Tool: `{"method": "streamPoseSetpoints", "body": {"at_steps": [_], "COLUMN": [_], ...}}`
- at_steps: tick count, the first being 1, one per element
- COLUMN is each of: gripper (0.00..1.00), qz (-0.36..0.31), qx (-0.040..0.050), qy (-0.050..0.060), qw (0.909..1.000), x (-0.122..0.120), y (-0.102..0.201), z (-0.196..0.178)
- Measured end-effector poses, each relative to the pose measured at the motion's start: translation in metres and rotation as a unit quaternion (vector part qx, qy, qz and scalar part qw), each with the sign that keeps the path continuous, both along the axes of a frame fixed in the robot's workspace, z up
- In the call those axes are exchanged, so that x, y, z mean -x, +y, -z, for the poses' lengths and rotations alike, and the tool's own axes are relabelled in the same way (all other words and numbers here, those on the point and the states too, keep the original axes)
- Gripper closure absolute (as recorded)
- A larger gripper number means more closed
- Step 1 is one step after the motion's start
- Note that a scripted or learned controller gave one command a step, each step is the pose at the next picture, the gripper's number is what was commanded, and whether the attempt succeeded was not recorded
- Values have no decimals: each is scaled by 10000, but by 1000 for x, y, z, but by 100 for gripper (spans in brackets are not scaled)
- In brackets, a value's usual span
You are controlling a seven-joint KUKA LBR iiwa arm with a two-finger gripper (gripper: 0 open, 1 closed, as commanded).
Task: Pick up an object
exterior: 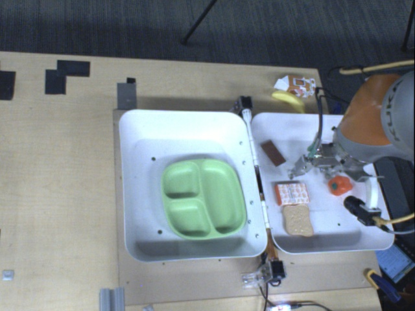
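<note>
Gripper: the gripper [305, 166] hangs low over the middle of the right bin [295, 127], reaching in from the right; whether it is open or closed I cannot tell, and nothing shows gripped in it.
Arm: grey, with the orange band [366, 118] above the wrist.
Brown bar: the brown bar [273, 152] lies just beside the gripper, toward the left bin, its long axis slanting from upper left to lower right.
Red-and-white packet: the red-and-white packet [291, 192] lies near the gripper, toward the bin's front wall, its long axis roughly across the bin.
Bread slice: the bread slice [297, 220] touches the packet's front edge.
Orange toy: the orange toy [339, 185] sits under the wrist, right of the gripper.
Left bin: the left bin [142, 173] holds a green divided plate [202, 198].
</note>
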State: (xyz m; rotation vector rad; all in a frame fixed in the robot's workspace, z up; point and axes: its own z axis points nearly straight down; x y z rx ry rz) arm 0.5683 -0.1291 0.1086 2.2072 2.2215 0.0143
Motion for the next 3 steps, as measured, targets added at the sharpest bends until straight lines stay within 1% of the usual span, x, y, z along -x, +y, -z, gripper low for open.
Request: {"method": "streamPoseSetpoints", "body": {"at_steps": [1, 2, 3], "gripper": [0, 100, 100], "qz": [28, 17, 6], "qx": [1, 1, -10], "qy": [29, 1, 50], "qw": [10000, 10000, 10000], "x": [62, 60, 81], "y": [42, 42, 103], "z": [22, 10, -76]}}
